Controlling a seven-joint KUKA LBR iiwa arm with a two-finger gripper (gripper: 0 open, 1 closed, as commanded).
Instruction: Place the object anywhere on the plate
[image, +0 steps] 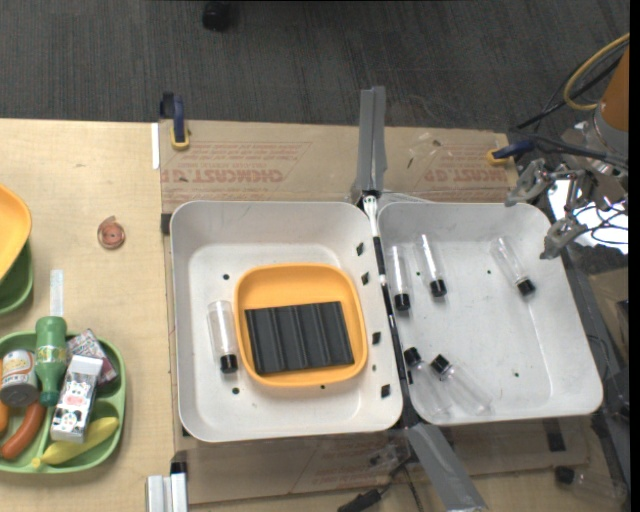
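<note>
An orange plate (262, 291) lies in the left bin (196, 240). A black ridged rectangular pad (300, 336) rests flat on the middle of the plate. Just left of the plate, a clear vial with a black cap (221, 337) lies on the bin floor. My gripper (540, 215) hangs over the far right corner of the right bin (560, 390), well away from the plate. It is open, with its two metal fingers (524, 186) spread and nothing between them.
Several clear black-capped vials lie in the right bin, among them two side by side (400, 278) (431, 268) and one near the gripper (513, 265). A green tray of toy food (62, 400) stands at the bench's left edge. Cables (590, 75) hang at the upper right.
</note>
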